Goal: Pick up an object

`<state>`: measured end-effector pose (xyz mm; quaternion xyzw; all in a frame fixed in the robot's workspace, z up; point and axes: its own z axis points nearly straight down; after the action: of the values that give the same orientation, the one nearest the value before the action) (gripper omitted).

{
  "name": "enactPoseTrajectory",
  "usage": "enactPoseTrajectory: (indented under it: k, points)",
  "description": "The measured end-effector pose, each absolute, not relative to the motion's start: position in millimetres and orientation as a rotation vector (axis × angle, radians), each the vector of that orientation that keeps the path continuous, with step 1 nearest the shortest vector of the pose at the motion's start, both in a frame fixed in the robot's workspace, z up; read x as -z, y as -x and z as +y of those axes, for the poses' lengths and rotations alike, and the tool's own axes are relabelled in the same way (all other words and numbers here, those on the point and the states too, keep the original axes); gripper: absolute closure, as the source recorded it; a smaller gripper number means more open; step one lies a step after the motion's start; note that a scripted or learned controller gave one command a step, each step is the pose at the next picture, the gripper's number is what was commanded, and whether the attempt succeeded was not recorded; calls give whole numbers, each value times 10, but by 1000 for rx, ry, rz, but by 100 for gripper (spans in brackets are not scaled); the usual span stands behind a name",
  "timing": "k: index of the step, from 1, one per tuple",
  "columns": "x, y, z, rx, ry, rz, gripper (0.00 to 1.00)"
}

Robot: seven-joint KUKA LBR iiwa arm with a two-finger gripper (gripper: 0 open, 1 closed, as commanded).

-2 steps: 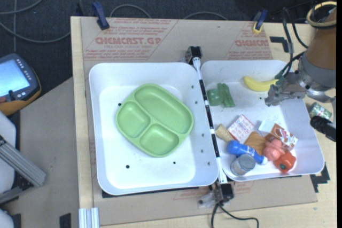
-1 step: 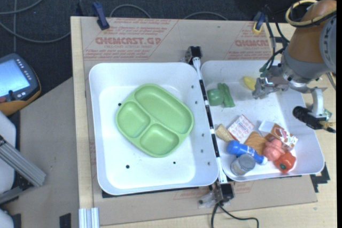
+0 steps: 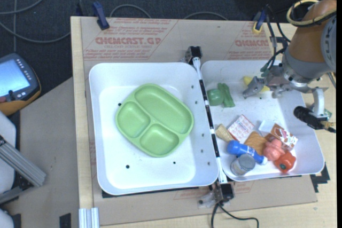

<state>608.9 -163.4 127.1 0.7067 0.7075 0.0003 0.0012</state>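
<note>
While the counter [image 3: 133, 34] carries two white bins, the step in hand looks like the approach: nothing is lifted yet. Taking the right bin [image 3: 315, 165] as the landmark, the left bin [image 3: 101, 131] lies just beside it on its left and holds a green divided plate [image 3: 155, 120]. The arm [image 3: 312, 34] reaches over the right bin's far right corner, and the tool [image 3: 264, 85] hangs above the bin's far end, close to a small yellow piece [image 3: 248, 80]; whether it is spread or pressed together I cannot tell, and no object shows within it. Candidate objects sit inside the right bin: a green toy [image 3: 220, 95] near its left wall, and a cluster at its near end, with a red-and-white packet [image 3: 241, 127], a blue bottle [image 3: 243, 149], a tin can [image 3: 243, 165] and a red-orange toy [image 3: 278, 153] touching or nearly so. The next move, I judge, calls for a descent onto one isolated object, likely the yellow piece or green toy, since the cluster is crowded.
</note>
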Motion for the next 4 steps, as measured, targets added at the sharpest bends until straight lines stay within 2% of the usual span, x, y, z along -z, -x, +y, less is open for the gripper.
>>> enactPoseTrajectory:
  k: [1, 2, 3, 4]
  points:
    - [-842, -6651, -1506, 26, -2227, 2226, 0]
    - [-1114, -6669, -1905, -2, -2220, 2215, 0]
    - [-1254, -5896, -1217, 2, -2223, 2231, 0]
    - [-870, -4941, -1603, -7, -2229, 2210, 0]
